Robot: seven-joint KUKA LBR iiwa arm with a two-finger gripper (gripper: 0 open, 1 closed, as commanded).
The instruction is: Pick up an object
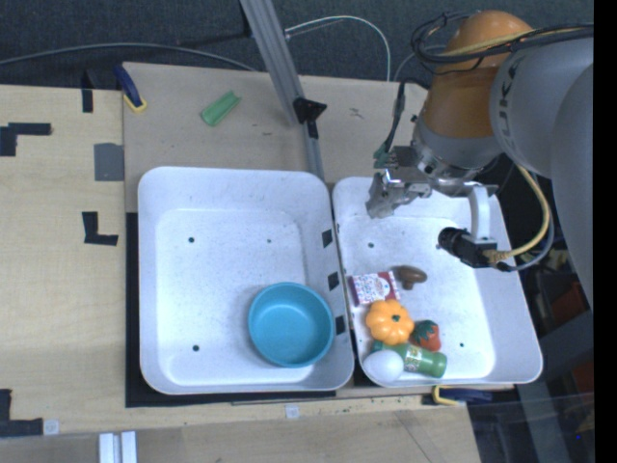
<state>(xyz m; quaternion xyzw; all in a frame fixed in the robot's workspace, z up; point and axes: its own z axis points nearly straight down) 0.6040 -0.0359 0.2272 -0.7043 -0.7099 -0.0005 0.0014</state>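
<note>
My gripper [386, 201] hangs over the far left part of the right bin [482, 287], with nothing visible between its fingers. Below it, near the bin's front left corner, lie an orange pumpkin-like toy [389, 322], a red and white packet [370, 286], a small brown piece [412, 276], a green bottle [424, 361], a white egg-like ball [384, 366] and a small red item [428, 335]. A blue bowl [289, 323] sits in the left bin [193, 258] at its front right.
A green block [220, 109] and a blue and yellow tool [129, 87] lie on the bench behind the bins. A grey pole [275, 46] slants down to the bins' far edge. Cables loop around the arm at the right.
</note>
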